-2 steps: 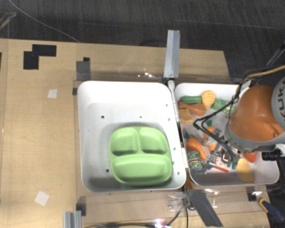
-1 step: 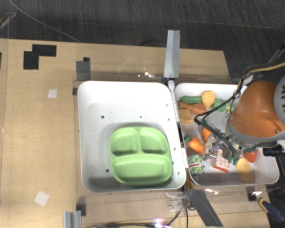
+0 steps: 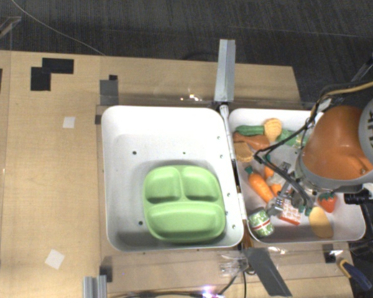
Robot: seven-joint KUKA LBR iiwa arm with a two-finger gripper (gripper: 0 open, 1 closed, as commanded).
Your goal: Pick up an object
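The right bin holds several toy foods: an orange carrot, a green can, a yellow fruit, a small red fruit, a red and white packet, a tan piece, a green vegetable and a brown piece. My gripper hangs low over the middle of this bin, just right of the carrot and above the packet. The orange wrist band and cables hide the bin's right middle part. I see nothing clearly held.
The left bin holds a green divided tray at its front. A metal post stands behind the wall between the bins. A wooden bench surrounds both bins.
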